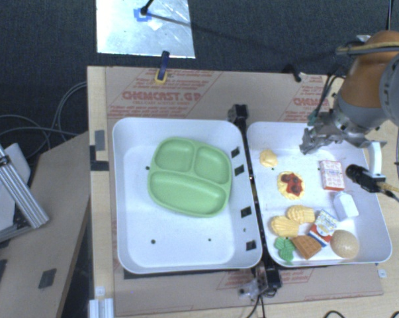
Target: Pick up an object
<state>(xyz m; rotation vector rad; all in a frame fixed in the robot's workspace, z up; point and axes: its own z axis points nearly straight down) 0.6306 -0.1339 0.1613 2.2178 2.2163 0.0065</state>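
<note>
We see the grey claw point(313, 140) over the right shallow white bin point(378, 244), above a small yellow toy piece point(268, 158), its opening state we cannot tell, nothing visibly gripped.

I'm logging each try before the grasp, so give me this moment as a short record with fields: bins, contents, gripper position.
left bin: holds a green divided plate
right bin: holds toy foods, among them a small yellow piece, a pizza slice, a red-and-white carton, corn, a waffle, a tan egg-shaped piece
gripper: over the right bin's far part, apart from the foods
held: nothing seen between the fingers
</note>
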